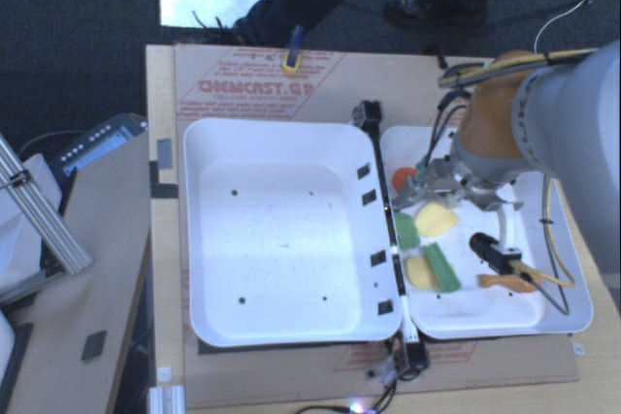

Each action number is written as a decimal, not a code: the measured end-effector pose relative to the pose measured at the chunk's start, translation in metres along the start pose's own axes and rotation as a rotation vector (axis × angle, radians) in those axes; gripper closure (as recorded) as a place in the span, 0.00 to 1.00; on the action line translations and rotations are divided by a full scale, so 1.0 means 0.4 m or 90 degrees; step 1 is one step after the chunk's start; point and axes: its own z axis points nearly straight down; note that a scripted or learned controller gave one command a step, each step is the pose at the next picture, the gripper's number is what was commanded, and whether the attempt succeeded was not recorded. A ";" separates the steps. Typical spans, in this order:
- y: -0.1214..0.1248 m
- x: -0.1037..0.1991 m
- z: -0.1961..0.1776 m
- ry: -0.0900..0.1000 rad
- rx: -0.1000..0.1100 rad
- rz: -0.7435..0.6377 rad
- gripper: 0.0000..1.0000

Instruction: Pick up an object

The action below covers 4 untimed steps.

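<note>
The table (pixel 165 238) carries two shallow white bins side by side. The left bin (pixel 281 228) is the bigger patch of white, with only small dark dots on its floor. The right bin (pixel 558 296) holds all the loose things.

The arm (pixel 563 126) comes in from 3 o'clock, grey, with an orange band above the wrist, and bends down over the upper half of the right bin. Its end effector (pixel 448 191) sits low over the bin's upper left part; whether it is open or closed cannot be told from here, since the wrist and cables cover it.

The things in the right bin, largest first:
- One pair of pliers (pixel 505 267) with orange handles and a black head, lying at 4 o'clock from the end effector, near the bin's lower right.
- One green stick (pixel 441 267), long and flat, lying at 6 o'clock from the end effector, tilted, touching a yellow piece.
- Two pale yellow lumps, rounded and soft-looking: the upper one (pixel 437 221) lies just beneath the end effector at 6 o'clock, the lower one (pixel 420 273) lies further down at 7 o'clock, beside the green stick.
- One light green piece (pixel 405 229) at 8 o'clock, hard against the bin's left wall.
- One small red-orange ball (pixel 403 177) at 9 o'clock from the end effector, near the bin's upper left corner.

Nothing can be seen gripped by the end effector.
</note>
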 end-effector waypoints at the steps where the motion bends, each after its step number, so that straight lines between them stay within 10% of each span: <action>1: 0.116 0.077 -0.285 -0.002 -0.011 0.001 0.00; 2: 0.167 0.188 -0.559 -0.001 -0.011 0.001 0.00; 3: 0.163 0.180 -0.568 -0.002 -0.005 0.001 1.00; 4: 0.156 0.437 -0.243 0.001 0.005 -0.001 1.00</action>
